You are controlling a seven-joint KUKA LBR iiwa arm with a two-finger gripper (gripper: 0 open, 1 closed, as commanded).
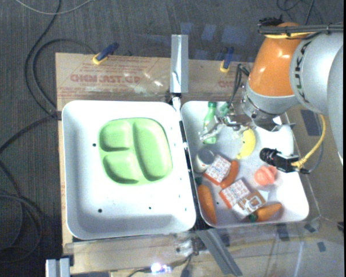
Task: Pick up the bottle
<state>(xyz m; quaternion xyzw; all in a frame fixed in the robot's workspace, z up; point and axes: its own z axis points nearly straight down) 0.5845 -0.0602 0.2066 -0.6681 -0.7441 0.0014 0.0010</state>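
The bottle is clear with green at its top end and lies at the far left of the right bin, close to the wall between the bins. My gripper is low in the far part of that bin, right beside the bottle's right side and seemingly touching it. The grey arm with its orange band hangs over the bin's far right corner and hides what lies beneath it.
The right bin also holds a yellow banana, carrots, a red piece and small patterned boxes. The left bin holds a green divided tray. Cables run along the floor at left.
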